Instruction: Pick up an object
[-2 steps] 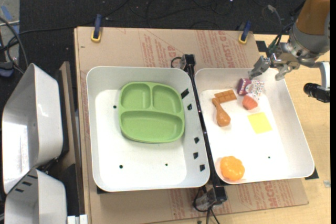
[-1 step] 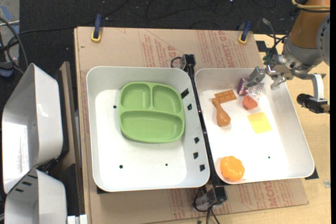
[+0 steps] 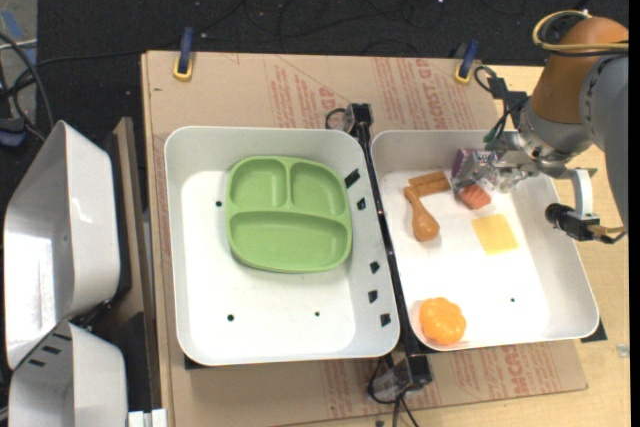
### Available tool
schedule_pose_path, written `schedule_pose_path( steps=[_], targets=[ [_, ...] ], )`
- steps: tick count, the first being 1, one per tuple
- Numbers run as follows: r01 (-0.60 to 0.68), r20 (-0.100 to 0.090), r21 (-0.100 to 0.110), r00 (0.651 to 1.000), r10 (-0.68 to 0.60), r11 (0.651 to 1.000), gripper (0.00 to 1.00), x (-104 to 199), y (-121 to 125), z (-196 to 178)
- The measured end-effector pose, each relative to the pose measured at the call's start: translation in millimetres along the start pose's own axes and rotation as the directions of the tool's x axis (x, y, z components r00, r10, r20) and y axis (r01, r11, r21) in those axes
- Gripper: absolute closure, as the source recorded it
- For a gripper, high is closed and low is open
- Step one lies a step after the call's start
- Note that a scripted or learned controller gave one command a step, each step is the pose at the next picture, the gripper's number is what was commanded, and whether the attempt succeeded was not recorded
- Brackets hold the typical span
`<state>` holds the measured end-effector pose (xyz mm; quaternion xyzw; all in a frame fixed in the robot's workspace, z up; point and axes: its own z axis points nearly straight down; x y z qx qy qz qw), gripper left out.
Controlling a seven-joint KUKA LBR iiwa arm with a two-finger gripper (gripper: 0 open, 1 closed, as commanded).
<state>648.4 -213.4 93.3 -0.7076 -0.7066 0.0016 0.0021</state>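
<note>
Nearest, an orange ball (image 3: 442, 320) is sitting at the front edge of the right bin (image 3: 560, 285). Farther back, a yellow square (image 3: 495, 234) is lying flat, with a brown spoon-shaped piece (image 3: 423, 211) to its left. My gripper (image 3: 478, 177) is reaching low over a small red block (image 3: 475, 196); how it is set I cannot tell. A green divided plate (image 3: 289, 214) is resting in the left bin (image 3: 200, 245).

the brown cardboard sheet (image 3: 300, 80) under the bins carries red printed lettering, upside down in the camera view along its far edge and again on its near edge; the letters are too small and faint to read as words.
</note>
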Motion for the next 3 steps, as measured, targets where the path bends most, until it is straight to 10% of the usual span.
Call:
schedule_pose_path(
  steps=[1,2,3],
  targets=[
    [0.002,0.002,-0.005,1.0,-0.002,1.0,0.0,0.6,0.5,0.5],
    [0.004,0.003,-0.008,1.0,-0.004,1.0,1.0,0.6,1.3,-10.5],
    [0.004,0.004,-0.013,1.0,-0.004,1.0,1.0,-4.0,7.4,-72.9]
  ],
)
